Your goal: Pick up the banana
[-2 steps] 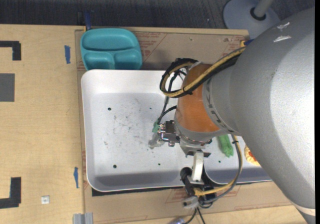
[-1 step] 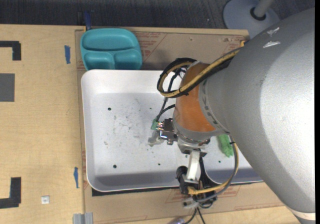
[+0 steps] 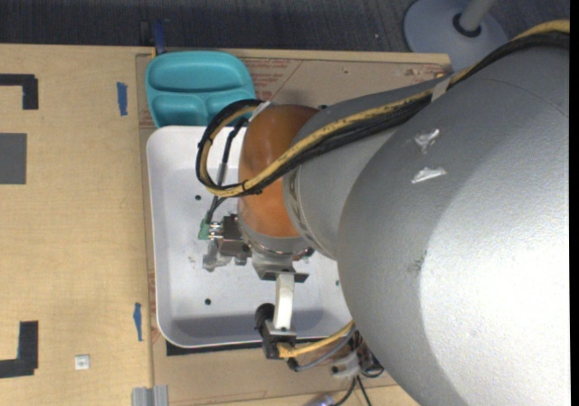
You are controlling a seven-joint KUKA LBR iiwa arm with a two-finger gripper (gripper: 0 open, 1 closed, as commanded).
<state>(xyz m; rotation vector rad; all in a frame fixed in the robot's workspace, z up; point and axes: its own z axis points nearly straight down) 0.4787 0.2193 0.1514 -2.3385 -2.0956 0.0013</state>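
Grey and bulky, the robot arm (image 3: 452,214) fills the foreground from the right, with a black-and-yellow cable (image 3: 362,128) running along it to the orange band (image 3: 267,178) above the wrist. Below that band the gripper (image 3: 223,249) hangs low over the shallow white plastic bin (image 3: 176,214), near the bin's middle. From this slant I cannot tell whether it is open or closed, nor whether it has hold of anything. A teal moulded plastic tray (image 3: 199,79) sits at the far end of the bin, on the tan wooden surface (image 3: 72,214).

Where the banana lies cannot be told. The wrist and arm cover much of the bin floor, so my guess is that the fruit is beneath them.

As for handling, a banana should be light and easy to lift. It is soft under a thin skin, so a hard squeeze would bruise or split it. The skin is smooth and the body curved and tapering, so it may roll or slide out of a loose hold. The safest place to take it is across the thick middle, with the gripper closing on the two flatter sides, not on the stem or tip, and with gentle force
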